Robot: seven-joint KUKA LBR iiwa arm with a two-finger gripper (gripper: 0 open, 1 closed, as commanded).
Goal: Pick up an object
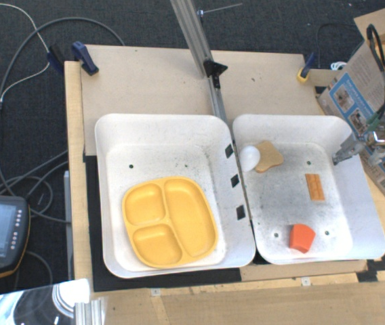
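table [152,80]: pale wood, on dark carpet | left bin [111,154]: yellow divided tray [169,220] | right bin [355,202]: orange block [301,237] | hand [341,156]: right rim, grip unclear

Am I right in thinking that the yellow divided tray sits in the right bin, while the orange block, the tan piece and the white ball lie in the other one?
Not quite: the camera view shows the yellow divided tray in the left bin. The orange block, tan piece and white ball lie in the right bin.
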